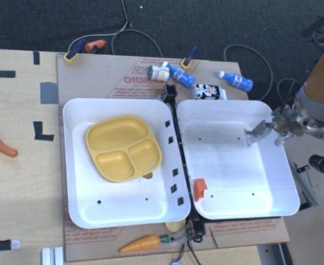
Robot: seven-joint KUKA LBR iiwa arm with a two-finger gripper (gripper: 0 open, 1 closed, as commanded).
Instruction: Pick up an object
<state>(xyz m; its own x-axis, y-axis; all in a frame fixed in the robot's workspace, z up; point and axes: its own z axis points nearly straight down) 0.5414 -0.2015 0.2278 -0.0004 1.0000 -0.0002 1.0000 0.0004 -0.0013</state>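
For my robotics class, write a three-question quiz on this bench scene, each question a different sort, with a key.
1. True or false: the yellow divided plate lies in the right bin.
2. Multiple choice: the orange block sits at the right bin's (A) far right corner, (B) near left edge, (C) centre.
3. Fill in: the tool hangs over the ___ bin, near its far right corner.

Key: 1 false, it lies in the left bin; 2 B; 3 right.
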